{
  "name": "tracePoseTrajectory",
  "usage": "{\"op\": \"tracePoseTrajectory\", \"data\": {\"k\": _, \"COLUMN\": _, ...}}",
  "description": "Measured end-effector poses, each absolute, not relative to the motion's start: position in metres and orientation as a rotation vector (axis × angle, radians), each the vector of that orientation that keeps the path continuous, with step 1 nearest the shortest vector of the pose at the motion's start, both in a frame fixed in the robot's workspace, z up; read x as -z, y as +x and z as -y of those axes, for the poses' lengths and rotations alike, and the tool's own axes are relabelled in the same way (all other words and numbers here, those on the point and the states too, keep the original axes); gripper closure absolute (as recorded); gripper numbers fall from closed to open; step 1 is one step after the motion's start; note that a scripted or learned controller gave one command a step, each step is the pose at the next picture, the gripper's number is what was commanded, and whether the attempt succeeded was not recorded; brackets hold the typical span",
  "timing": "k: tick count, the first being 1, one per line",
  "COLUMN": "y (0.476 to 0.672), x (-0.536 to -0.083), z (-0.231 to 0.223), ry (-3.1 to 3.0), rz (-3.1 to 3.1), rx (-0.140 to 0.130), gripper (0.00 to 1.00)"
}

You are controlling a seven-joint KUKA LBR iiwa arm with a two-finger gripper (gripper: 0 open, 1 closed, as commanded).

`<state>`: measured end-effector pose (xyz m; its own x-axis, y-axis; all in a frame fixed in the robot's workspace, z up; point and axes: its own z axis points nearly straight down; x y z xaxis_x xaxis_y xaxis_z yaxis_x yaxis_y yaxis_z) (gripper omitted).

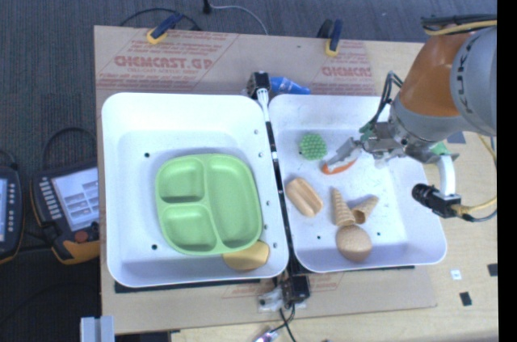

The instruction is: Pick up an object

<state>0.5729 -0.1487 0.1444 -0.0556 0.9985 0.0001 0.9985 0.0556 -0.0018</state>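
Dark grey carpet under a brown bench board (161, 61), clamps at the far edge, two white bins side by side. Left bin (129, 122) carries a green divided plate (208, 203) and a yellow-tan piece (247, 255) at its near edge. Right bin (404, 251) has the toy food.

Camera view: arm comes in from the right, orange band above the wrist, gripper (349, 153) low over the right bin. Fingers look spread, with an orange carrot-like toy (339, 164) right at the tips. Can't confirm it sits between them, so no hold claimed.

Likely target: that orange toy, thin, curved, lying flat on the bin floor near the middle, just right of the green spiky ball (313, 145).

Risks, judged:
- thin, low piece may slip out as the fingers come together, or get pushed along the floor
- tips may catch the bin floor first and miss it
- green ball sits close and could get nudged

Hot-dog bun (303, 196), cone pieces (342, 205) and a round tan piece (354, 242) lie nearer the front, well clear.
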Motion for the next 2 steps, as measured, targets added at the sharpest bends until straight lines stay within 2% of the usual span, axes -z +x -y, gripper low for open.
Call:
{"op": "tracePoseTrajectory", "data": {"k": 1, "y": 0.627, "x": -0.088, "z": 0.140, "ry": -1.692, "rz": 2.657, "rx": 0.001, "gripper": 0.00}}
{"op": "tracePoseTrajectory", "data": {"k": 2, "y": 0.573, "x": -0.089, "z": 0.123, "ry": -1.631, "rz": 2.701, "rx": 0.003, "gripper": 0.00}}
